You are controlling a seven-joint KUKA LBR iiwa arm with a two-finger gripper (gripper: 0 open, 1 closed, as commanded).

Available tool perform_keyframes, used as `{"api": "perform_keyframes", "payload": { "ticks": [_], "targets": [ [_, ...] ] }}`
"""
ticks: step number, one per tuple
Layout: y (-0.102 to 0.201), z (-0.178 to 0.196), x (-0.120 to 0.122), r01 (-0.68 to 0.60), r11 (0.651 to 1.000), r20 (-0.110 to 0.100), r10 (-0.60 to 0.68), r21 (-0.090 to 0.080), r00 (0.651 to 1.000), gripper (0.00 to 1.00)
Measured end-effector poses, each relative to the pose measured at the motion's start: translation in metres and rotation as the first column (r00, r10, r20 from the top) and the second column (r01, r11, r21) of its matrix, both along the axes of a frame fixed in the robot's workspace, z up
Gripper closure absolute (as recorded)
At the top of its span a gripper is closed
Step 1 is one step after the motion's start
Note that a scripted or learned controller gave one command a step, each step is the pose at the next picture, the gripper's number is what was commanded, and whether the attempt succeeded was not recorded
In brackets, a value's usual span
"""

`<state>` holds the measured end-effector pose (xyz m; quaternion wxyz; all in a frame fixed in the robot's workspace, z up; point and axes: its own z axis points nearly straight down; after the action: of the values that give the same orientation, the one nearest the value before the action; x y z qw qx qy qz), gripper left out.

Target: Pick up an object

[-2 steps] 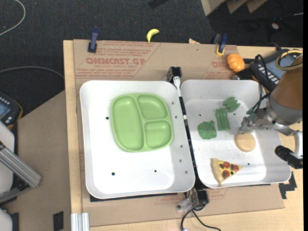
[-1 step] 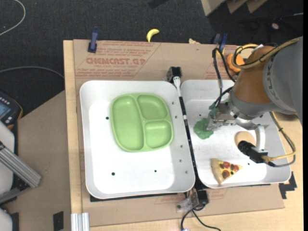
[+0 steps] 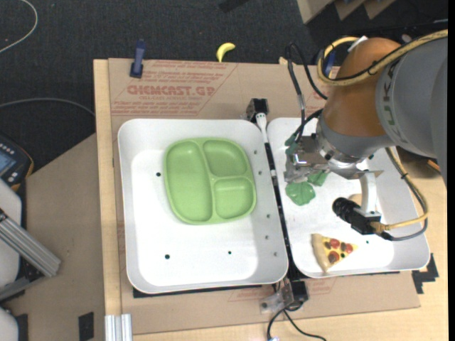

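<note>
My gripper (image 3: 300, 168) hangs low over the left part of the right bin (image 3: 398, 258), under the grey wrist with its orange band. A green leafy toy (image 3: 301, 193) lies directly below and in front of it, touching or nearly touching it. More green shows at the gripper's right side (image 3: 318, 178) and behind it (image 3: 291, 145); whether that is one thing or several is hidden by the wrist. A pizza slice toy (image 3: 331, 250) lies near the front edge of the right bin, apart from the gripper.
The left bin (image 3: 142, 247) holds a light green divided plate (image 3: 210, 180). On the cardboard behind the bins lie a small yellow banana toy (image 3: 225, 50) and a blue clip (image 3: 137, 59). The arm covers much of the right bin's back half.
</note>
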<state>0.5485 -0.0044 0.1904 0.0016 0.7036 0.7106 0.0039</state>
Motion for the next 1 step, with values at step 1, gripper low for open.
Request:
{"api": "perform_keyframes", "payload": {
  "ticks": [1],
  "targets": [
    [-0.0516, 0.0555, 0.0367, 0.013, 1.000, 0.002, -0.013, -0.007, 1.000, 1.00]
  ]
}}
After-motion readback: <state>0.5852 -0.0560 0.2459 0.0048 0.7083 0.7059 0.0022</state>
